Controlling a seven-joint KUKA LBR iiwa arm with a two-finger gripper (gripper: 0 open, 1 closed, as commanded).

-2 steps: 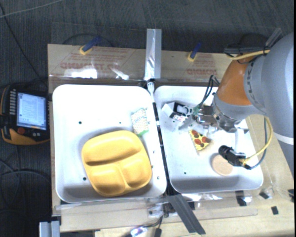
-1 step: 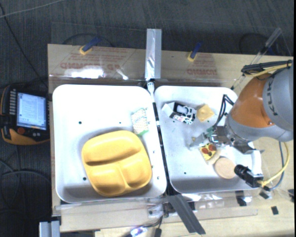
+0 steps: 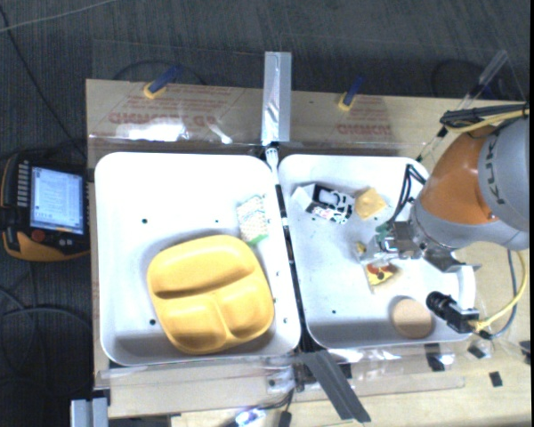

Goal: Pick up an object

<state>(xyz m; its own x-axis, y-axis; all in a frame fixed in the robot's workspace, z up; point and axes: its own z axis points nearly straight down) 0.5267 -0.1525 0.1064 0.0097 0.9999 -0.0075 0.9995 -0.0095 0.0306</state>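
The right bin holds several small items. A black-and-white toy lies near its back left, with a pale yellow lump just to its right. In the middle sits a small red and yellow wedge, and a round tan piece rests near the front right corner. My gripper reaches in from the right and hangs low over the middle of this bin, just behind the wedge and in front of the yellow lump. The wrist hides what is directly under the gripper.
In the left bin lie a large yellow divided tray and a small green and white packet. A pendant with a lit screen sits left of the bench. Cables run along the right bin's right side.
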